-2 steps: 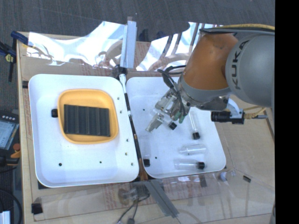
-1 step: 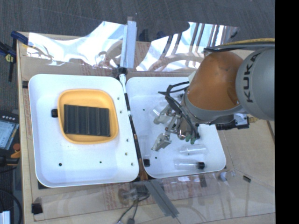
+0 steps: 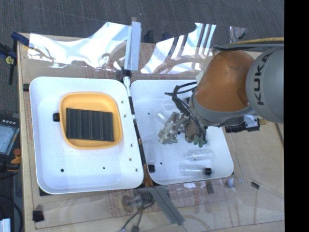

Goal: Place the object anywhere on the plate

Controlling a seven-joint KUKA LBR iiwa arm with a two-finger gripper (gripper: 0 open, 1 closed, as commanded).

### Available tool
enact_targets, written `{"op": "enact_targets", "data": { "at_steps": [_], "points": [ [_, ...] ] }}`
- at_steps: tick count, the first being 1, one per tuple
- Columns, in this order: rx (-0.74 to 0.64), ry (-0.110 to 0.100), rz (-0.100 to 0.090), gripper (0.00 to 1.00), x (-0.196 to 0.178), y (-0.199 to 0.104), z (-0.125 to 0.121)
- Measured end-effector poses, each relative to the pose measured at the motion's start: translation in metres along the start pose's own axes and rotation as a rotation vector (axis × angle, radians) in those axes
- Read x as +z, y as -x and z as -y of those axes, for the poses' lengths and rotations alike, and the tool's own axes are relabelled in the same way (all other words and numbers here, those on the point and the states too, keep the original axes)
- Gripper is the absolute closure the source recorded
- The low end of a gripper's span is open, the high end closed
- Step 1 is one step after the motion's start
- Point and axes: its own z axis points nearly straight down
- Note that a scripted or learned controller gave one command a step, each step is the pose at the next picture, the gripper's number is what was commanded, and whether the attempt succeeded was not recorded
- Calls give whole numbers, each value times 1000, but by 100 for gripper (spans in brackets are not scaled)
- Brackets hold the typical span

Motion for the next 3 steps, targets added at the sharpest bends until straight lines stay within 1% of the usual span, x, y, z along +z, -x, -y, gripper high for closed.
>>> {"op": "enact_targets", "data": {
  "at_steps": [1,2,3],
  "points": [
    [-92,1,7,100,-96,45,-52],
    [-92,1,6,0,-95,45,-51],
    [-331,0,2,0,-49,35,1]
  ]
}}
